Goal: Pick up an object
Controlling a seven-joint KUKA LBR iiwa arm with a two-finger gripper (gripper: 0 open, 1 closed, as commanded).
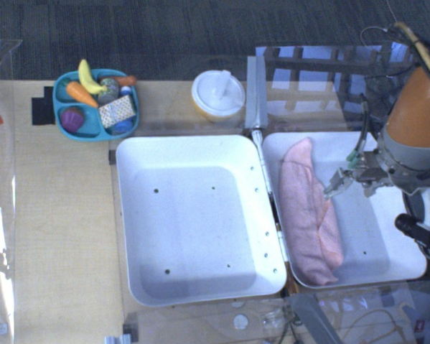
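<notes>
From the camera above the counter (53,234), my arm (414,125) comes in from the right, its orange band high over the far right corner of the right bin (392,266), and the grey wrist bends down and leftward below it. My claw (336,185) hangs over the right bin's middle, tips pointing left toward the pink towel (307,213), very near its right edge; I cannot tell whether they touch it. How wide my claw stands I cannot tell from this slant, and nothing shows between its tips. The pink towel lies rolled lengthwise along the right bin's left side, from near the far wall to the near wall. The left bin (196,219) sits just beside it. Behind the bins on the counter stand a blue tray (63,132) of toy food and a white lidded cup (218,94)
</notes>
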